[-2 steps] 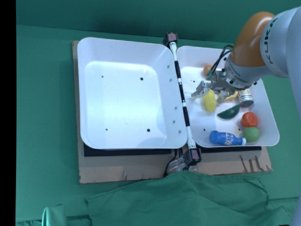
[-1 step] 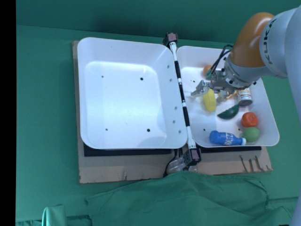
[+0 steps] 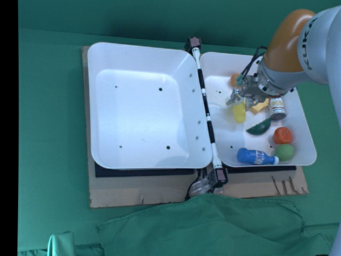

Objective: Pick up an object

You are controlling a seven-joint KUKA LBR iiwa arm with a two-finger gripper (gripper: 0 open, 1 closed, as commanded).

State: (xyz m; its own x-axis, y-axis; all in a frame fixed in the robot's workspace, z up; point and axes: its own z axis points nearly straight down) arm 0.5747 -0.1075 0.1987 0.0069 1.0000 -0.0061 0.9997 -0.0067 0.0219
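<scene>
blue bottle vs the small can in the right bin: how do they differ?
The blue bottle lies on its side along the near wall; the small can sits further back, next to the gripper. The blue bottle is plain blue with a white cap end; the small can is pale with a dark top. The bottle looks longer than the can. Both are in the right bin.

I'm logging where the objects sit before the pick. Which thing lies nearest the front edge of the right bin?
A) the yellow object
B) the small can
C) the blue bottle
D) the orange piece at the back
C: the blue bottle lies along the right bin's front wall, below the other items.
</scene>
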